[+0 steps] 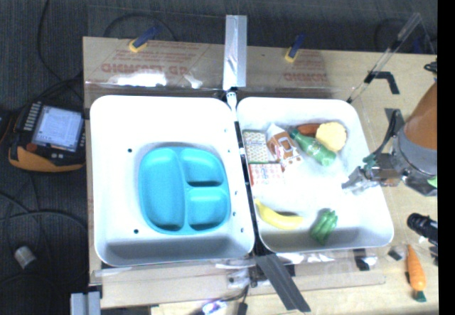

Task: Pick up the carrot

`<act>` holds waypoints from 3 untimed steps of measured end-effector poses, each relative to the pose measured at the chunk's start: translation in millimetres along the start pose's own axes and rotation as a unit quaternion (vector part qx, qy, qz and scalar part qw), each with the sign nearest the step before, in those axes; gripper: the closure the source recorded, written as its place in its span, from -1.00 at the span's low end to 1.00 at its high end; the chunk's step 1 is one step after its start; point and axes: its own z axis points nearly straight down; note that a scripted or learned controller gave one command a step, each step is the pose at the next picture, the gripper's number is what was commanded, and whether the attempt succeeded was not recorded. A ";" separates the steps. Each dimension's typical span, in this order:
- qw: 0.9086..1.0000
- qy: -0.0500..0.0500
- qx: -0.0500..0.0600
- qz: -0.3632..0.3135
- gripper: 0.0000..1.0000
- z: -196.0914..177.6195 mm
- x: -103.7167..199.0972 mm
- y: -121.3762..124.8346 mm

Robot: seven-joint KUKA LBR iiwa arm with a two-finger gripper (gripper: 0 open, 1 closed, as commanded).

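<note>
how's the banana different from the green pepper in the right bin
The banana is yellow, long and curved, lying flat on the floor of the right bin. The green pepper is green, shorter and chunkier. The banana lies nearer the divider between the bins; the pepper lies to its right in the camera view, close beside it. Both lie along the bin's near edge, apart from the end effector.

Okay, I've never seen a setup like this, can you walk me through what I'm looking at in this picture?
One camera looks down at a slant on a bench with two white bins. The left bin holds a blue divided tray. The right bin holds toy food: a banana, a green pepper, a green bottle, a yellow piece and small packets. A robot arm reaches in from the right; its gripper sits at that bin's right edge. A carrot lies outside, bottom right.
</note>
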 end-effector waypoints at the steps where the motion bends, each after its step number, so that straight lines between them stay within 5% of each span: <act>1: 0.959 -0.001 0.000 0.282 1.00 -84.1 33.0 -0.7; 2: 0.844 -0.002 0.002 0.537 1.00 37.8 101.2 10.1; 3: 0.805 -0.003 -0.001 0.594 1.00 -16.0 124.3 82.8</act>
